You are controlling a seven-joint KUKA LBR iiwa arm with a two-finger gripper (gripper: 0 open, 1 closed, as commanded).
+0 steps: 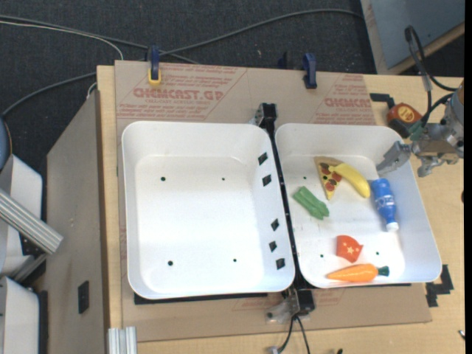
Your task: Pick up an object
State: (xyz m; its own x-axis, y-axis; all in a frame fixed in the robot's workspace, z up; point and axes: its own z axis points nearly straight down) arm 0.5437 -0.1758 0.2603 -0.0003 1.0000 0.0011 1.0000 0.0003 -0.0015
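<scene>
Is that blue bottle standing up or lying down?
Lying down: the blue bottle rests on its side on the right bin's floor.

The desk carries a brown printed board, fixed along its far edge by two clamps: a yellow-and-blue clamp on the left and a blue clamp further right. A small round orange-and-black item, possibly a button, lies near the board's right corner. Grey cables cross the dark carpet floor behind the desk.
</scene>
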